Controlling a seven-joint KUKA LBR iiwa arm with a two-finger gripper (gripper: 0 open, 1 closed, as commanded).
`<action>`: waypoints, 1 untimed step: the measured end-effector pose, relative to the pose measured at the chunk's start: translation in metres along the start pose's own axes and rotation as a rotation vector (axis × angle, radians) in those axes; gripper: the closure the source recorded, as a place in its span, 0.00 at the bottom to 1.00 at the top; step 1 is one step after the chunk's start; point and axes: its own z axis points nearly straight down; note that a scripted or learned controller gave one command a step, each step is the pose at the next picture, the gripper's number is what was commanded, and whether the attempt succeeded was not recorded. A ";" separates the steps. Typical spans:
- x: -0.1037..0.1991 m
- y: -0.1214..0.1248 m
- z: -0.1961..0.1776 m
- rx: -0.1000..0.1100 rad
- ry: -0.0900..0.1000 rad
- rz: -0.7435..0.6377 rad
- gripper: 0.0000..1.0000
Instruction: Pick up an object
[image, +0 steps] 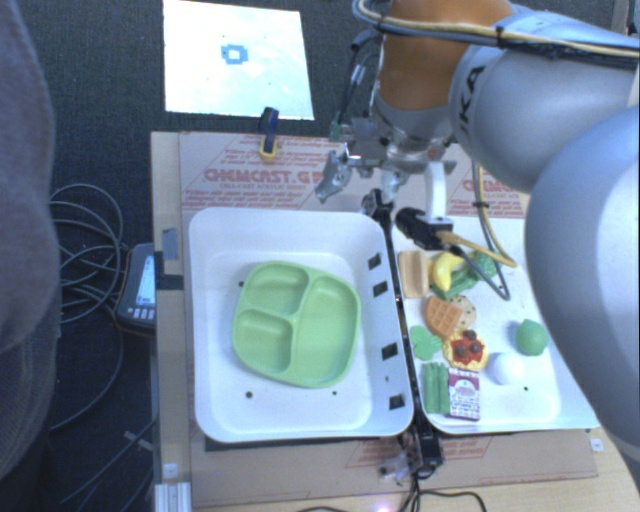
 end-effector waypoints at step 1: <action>0.112 0.001 -0.067 -0.006 0.003 -0.002 0.00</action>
